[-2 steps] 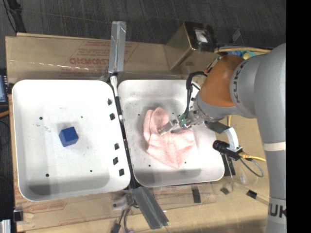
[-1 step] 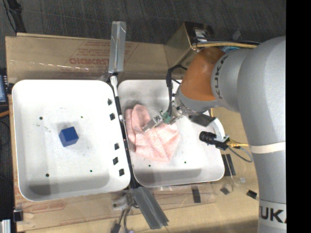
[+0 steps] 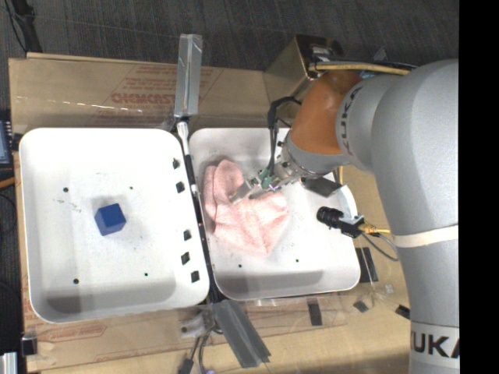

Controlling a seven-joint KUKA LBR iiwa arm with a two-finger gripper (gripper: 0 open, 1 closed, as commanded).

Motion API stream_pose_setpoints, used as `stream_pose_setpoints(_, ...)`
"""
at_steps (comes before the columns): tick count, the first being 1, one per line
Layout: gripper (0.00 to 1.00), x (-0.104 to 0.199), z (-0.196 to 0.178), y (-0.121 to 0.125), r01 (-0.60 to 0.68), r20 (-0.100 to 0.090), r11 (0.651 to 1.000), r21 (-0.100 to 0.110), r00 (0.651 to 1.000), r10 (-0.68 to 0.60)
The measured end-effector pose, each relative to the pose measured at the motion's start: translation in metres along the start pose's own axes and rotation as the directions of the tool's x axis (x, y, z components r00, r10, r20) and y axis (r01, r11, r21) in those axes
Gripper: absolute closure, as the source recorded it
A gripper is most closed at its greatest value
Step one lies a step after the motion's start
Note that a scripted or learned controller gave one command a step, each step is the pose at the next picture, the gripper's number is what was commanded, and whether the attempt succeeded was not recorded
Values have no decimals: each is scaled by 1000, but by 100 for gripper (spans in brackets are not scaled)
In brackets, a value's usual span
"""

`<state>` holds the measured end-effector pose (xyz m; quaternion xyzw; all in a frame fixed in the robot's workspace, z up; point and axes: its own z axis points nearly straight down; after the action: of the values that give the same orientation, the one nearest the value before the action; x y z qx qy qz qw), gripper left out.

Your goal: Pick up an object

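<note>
At frame left, a blue cube [image 3: 111, 218] sits in the left bin [image 3: 47, 150]. Just right of centre, a pink cloth [image 3: 242, 209] lies crumpled in the right bin [image 3: 327, 275]. My gripper [image 3: 253, 187] rests on the cloth's middle; how wide my jaws stand, I cannot tell.

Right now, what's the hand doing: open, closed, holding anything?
Hand: down on the pink cloth in the right bin; open or closed cannot be told.

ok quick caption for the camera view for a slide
KUKA arm's gripper down on a pink cloth in the right bin; blue cube in the left bin.
</note>
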<state>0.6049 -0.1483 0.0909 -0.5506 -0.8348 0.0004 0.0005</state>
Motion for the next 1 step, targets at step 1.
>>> stream_pose_setpoints(1, 0, 7, 0, 17, -81, 1, 997, 0, 997, 81)
